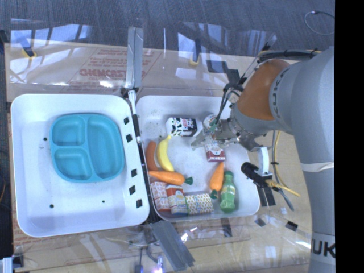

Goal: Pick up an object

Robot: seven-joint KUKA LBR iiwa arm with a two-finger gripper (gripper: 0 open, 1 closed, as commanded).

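Arm (310, 129) enters from the right side of the camera view, thick grey link running down that side, bent inward toward the left. Orange band (259, 95) sits above the wrist, turned toward the camera, with black cables looping over its top. Below the band the wrist angles down and to the left. Gripper (211, 134) hangs low at the end of the wrist, pointing downward; its metal parts are small and partly blurred, so the set of its tips is unclear.
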